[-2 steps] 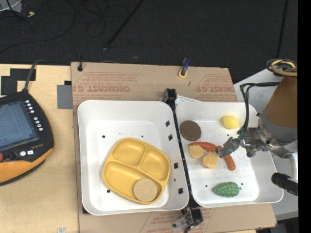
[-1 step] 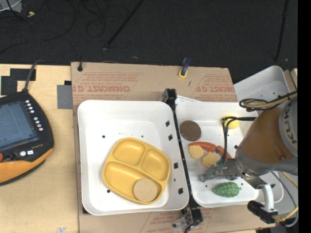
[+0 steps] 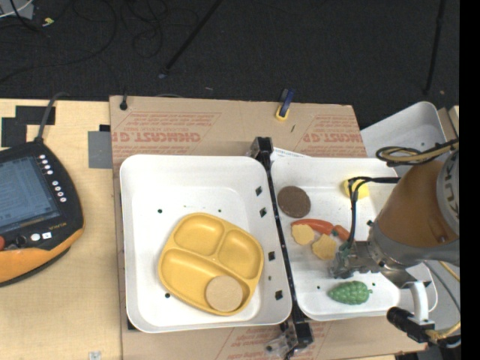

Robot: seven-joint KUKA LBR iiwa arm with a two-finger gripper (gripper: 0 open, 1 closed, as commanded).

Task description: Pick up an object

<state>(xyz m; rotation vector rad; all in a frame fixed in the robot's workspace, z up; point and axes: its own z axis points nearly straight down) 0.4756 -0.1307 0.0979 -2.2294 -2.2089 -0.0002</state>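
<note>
My gripper (image 3: 345,265) hangs low in the right bin (image 3: 315,312), just above a green bumpy toy vegetable (image 3: 349,292) and right beside a yellow piece (image 3: 325,247). Close by lie another yellow piece (image 3: 302,235), an orange carrot-like stick (image 3: 319,226) and a brown disc (image 3: 294,200). A yellow item (image 3: 360,189) sits partly hidden behind the arm (image 3: 416,208) at the bin's far side. Nothing shows between the gripper's tips.
The left bin (image 3: 150,178) holds a yellow divided tray (image 3: 196,235) with a tan round cookie (image 3: 224,292) in its near compartment. A teach pendant (image 3: 30,208) lies on the bench at far left. A black clip divider (image 3: 270,223) joins the bins.
</note>
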